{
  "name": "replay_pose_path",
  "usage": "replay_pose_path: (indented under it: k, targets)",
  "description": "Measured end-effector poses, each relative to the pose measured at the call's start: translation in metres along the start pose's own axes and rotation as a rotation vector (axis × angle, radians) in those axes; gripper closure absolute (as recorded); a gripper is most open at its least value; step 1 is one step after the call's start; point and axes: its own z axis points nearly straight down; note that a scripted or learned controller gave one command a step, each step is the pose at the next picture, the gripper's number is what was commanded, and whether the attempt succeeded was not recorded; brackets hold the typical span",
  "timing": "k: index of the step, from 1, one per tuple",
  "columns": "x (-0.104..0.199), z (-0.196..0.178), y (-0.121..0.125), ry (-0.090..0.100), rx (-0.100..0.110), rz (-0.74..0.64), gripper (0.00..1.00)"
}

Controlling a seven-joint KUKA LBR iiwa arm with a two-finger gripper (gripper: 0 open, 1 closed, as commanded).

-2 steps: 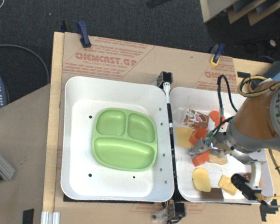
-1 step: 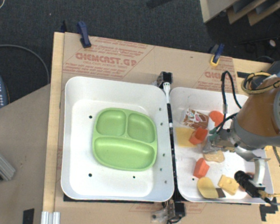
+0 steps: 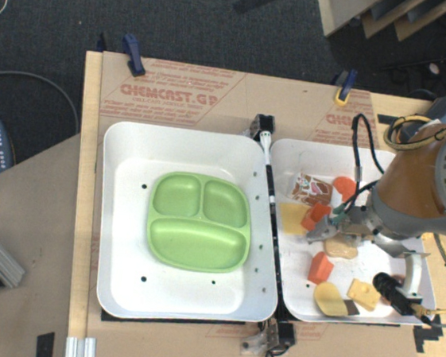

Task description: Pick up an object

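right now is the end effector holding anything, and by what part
Cannot be told. The end effector is down among the food pieces in the right bin, beside an orange piece, but no grip is visible.

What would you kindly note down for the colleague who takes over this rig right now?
Gripper: low in the right white bin, among the food items; whether it is open or shut cannot be made out.
Items: orange-red block, yellow rounded piece, pale yellow cheese-like wedge, brown printed packet, all lying in the right bin.
Left white bin holds the green three-compartment plate.
Done: arm has reached the pile.
Left: grasp and lift one item; no hold is confirmed.
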Motion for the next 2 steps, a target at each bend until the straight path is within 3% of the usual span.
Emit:
replay_pose_path:
  k: [1, 2]
  targets:
    - [0.025, 0.014, -0.054, 0.013, 0.022, -0.002, 0.00]
    - [0.023, 0.003, -0.050, 0.008, 0.011, -0.001, 1.00]
